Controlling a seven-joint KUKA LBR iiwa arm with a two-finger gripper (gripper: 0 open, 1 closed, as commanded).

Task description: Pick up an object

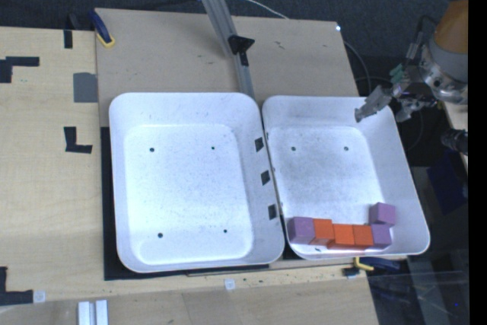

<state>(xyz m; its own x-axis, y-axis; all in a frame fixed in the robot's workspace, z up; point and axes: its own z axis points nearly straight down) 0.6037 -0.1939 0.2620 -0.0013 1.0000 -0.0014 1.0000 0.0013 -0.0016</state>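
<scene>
Several small blocks lie in a row along the near wall of the right bin point(396, 156). A purple block point(302, 228) is at the row's left end, with orange blocks point(342, 234) beside it. Two more purple blocks point(383, 214) sit at the right end, toward the bin's near right corner. My gripper point(382, 109) hangs over the far right corner of that bin, well away from the blocks. Its fingers are spread apart, with nothing between them. The grey arm with its orange band rises behind it at the right edge.
The left bin point(122, 164) stands next to the right one, and black clips point(265, 177) sit on the shared rim. A slanted metal rail point(217, 4) runs from the top down to the bins' far junction. Black tape marks dot the wooden bench at left.
</scene>
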